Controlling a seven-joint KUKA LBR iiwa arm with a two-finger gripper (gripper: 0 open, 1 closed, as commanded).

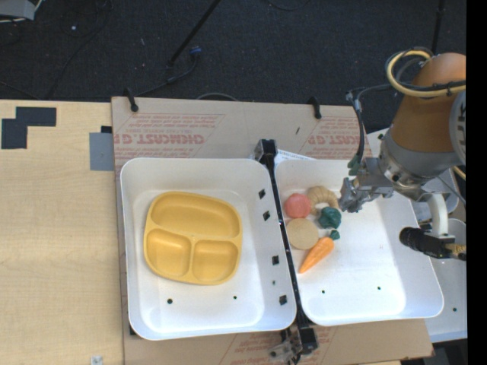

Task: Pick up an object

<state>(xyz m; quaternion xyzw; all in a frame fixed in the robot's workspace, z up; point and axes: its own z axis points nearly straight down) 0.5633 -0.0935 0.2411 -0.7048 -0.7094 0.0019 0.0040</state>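
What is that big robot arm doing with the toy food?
The grey and orange arm reaches in from the right, and its gripper hangs over the right bin. Under it lies a small pile of toy food: a pink ball, a tan piece, a green piece, a beige round and a carrot. It has not lifted anything. The left bin holds a yellow divided tray.

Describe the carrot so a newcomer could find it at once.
Look in the right white bin, at the cluster of small items near the divider. The carrot lies lowest in that cluster, the only long, tapering orange piece beside rounder neighbours.
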